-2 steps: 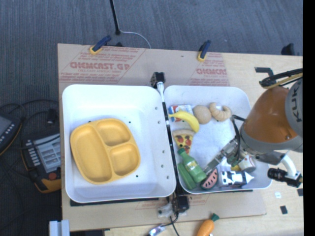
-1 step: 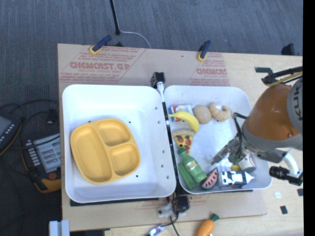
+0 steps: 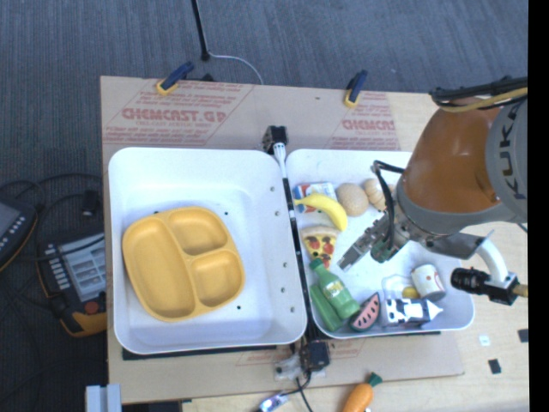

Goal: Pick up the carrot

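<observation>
An orange carrot (image 3: 358, 396) with a green top lies on the tan tabletop (image 3: 171, 118) printed with red lettering. A yellow divided plate (image 3: 182, 262) sits in a white bin (image 3: 257, 178); a yellow banana (image 3: 326, 209), a green bottle (image 3: 332, 293).

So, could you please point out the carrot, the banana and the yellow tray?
carrot (image 3: 358, 396), camera view, orange body.
banana (image 3: 327, 209), camera view, middle of its curve.
yellow tray (image 3: 151, 274), camera view, bare large compartment.

The hand (image 3: 367, 249) hangs over the right bin (image 3: 455, 318); the carrot (image 3: 358, 397) lies on the bench (image 3: 214, 114).
</observation>
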`<state>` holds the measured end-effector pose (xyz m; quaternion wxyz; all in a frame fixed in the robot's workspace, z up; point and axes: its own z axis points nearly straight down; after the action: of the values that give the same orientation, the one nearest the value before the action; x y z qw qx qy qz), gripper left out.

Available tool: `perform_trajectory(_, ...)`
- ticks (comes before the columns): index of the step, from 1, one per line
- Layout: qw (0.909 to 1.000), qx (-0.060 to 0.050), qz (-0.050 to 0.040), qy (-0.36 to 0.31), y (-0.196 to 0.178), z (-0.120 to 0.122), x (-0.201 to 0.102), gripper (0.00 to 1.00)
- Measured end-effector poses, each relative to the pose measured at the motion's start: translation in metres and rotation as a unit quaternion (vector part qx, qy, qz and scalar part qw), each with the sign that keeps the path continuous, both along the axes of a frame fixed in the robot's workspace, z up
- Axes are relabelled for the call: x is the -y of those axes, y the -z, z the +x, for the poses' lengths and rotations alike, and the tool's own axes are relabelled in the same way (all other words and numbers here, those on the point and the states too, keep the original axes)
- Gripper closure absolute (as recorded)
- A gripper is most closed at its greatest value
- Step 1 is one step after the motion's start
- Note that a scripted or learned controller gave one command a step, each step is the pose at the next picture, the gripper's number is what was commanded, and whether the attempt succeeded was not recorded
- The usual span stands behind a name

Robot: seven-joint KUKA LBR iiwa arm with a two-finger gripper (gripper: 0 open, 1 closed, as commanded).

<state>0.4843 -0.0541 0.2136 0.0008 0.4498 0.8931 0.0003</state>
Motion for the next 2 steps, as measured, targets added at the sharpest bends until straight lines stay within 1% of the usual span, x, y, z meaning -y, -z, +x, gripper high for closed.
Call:
perform_trajectory(1,0.9948,0.001,-0.001,-0.102,-0.159,0.0,0.019,1.0)
perform_trajectory(2,0.9984,-0.001,0.0,-0.056,-0.045,0.03,-0.067,1.0)
